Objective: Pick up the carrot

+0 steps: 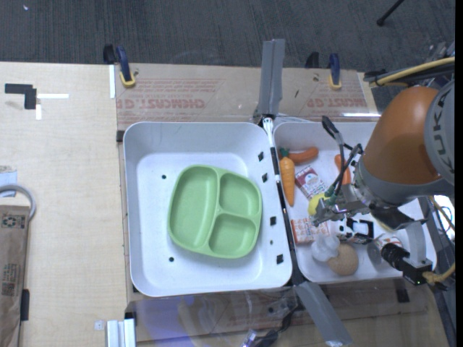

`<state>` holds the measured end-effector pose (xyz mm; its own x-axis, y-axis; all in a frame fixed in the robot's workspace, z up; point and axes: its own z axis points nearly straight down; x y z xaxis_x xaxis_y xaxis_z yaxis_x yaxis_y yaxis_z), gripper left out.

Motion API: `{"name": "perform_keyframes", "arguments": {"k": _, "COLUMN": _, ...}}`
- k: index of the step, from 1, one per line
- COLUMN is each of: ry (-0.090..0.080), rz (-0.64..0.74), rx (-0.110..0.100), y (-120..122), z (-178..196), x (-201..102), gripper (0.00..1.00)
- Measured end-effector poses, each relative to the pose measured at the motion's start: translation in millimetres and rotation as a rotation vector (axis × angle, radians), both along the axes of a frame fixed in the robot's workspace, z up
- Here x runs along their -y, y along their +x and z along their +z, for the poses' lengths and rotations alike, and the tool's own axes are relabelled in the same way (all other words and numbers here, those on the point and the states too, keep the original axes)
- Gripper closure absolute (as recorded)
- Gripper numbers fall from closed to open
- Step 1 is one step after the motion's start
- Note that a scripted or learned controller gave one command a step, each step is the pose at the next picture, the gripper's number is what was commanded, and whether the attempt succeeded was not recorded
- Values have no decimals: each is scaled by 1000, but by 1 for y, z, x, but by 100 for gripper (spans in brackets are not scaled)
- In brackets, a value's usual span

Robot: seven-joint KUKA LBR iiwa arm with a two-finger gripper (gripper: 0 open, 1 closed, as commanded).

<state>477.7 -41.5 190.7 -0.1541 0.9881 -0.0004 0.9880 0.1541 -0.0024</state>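
The carrot (pixel 288 180) is orange with a green top and lies along the left wall of the right bin (pixel 311 270), its tip pointing toward the front. My gripper (pixel 327 212) hangs over the middle of that bin, to the right of and below the carrot, close above a yellow item (pixel 315 205). The carrot lies apart from the gripper. The arm's orange band (pixel 405 143) and wrist cover the bin's right part.
The left bin (pixel 145 194) holds a green three-compartment plate (pixel 215 211). Around the gripper in the right bin lie an orange-red sausage-like piece (pixel 304 154), a small printed carton (pixel 308 180), a red-white packet (pixel 302 230), a clear wrapper (pixel 325 248) and a brown round item (pixel 343 260).
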Motion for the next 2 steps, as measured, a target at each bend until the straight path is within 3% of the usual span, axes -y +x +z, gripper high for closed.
{"name": "perform_keyframes", "arguments": {"k": 1, "ry": 0, "rz": -76, "rx": 2, "y": 1, "z": 13, "x": -57, "gripper": 100}}
{"name": "perform_keyframes", "arguments": {"k": 2, "ry": 0, "rz": -76, "rx": 2, "y": 1, "z": 13, "x": -57, "gripper": 0}}
